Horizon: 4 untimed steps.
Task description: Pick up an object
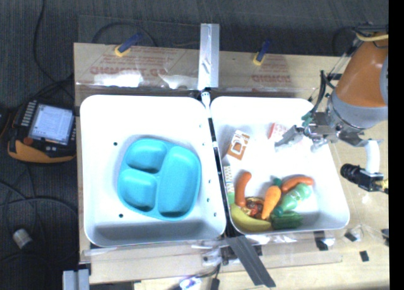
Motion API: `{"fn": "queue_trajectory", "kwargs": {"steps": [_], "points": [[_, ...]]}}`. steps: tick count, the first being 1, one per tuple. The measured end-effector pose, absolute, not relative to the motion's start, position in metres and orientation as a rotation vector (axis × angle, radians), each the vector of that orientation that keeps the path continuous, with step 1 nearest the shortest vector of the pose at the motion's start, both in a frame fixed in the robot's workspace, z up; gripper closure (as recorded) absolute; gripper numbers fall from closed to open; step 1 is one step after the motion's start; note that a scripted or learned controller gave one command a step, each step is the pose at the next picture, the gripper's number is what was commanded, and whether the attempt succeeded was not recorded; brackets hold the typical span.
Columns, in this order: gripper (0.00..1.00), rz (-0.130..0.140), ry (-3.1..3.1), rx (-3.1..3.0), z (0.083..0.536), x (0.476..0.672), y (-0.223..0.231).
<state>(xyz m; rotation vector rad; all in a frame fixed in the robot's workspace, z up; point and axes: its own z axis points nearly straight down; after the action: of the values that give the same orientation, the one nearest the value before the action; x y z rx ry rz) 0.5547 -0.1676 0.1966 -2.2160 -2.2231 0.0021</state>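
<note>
Hand (302, 138) over right bin (328, 175), fingers spread, nothing btwn; toy veg (271, 201) piled near front.

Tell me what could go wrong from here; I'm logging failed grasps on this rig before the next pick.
1. The toy food is heaped in the right bin's near corner: carrot, banana and green vegetable touch, so a grasp may drag neighbours along.
2. The gripper hovers near the small red-and-white packet, which lies flat and may slip away.
3. The orange-and-white carton sits close to the bin divider, leaving little room.
</note>
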Motion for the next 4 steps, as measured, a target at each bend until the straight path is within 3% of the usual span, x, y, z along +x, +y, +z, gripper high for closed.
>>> {"fn": "queue_trajectory", "kwargs": {"steps": [1, 2, 3, 4], "points": [[0.0, 0.004, -2.294, -2.145, 0.142, 0.611, -0.127], [0.0, 0.002, -2.367, -2.068, 0.212, 0.643, -0.176], [0.0, 0.0, -2.362, -2.085, 0.088, 0.67, -0.159], [0.0, -0.004, -2.29, -2.163, 0.089, 0.651, -0.159]]}}
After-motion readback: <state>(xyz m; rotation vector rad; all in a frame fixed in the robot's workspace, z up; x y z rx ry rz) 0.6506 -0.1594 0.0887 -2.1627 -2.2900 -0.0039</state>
